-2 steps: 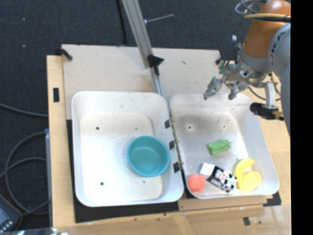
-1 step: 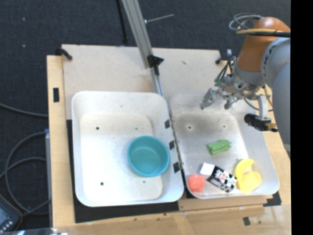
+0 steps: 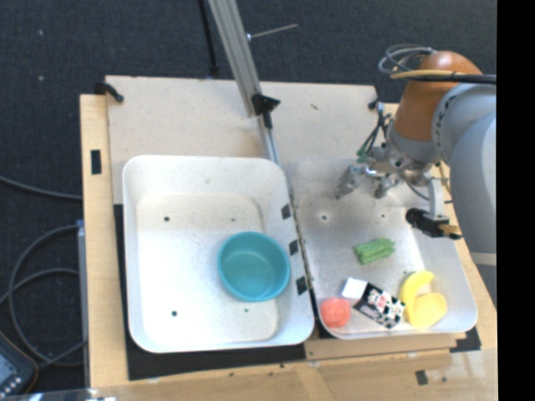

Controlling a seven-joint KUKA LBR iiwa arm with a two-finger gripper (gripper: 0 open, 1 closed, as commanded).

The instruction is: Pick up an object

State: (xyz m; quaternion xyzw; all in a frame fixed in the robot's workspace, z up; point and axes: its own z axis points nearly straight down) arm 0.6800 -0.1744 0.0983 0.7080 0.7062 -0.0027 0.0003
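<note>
Under arm [image 3: 443,115], claw [image 3: 365,182] tips blurry, over right bin [image 3: 334,224].

I've got the gripper [image 3: 365,181] hovering over the back of the right bin [image 3: 334,203], fingers spread, nothing between them; green block [image 3: 374,250] sits mid-bin; orange ball [image 3: 335,311], patterned card [image 3: 378,303] and yellow cup [image 3: 422,301] crowd the front edge (teal bowl [image 3: 253,266] sits in the left bin [image 3: 167,224]).
</note>
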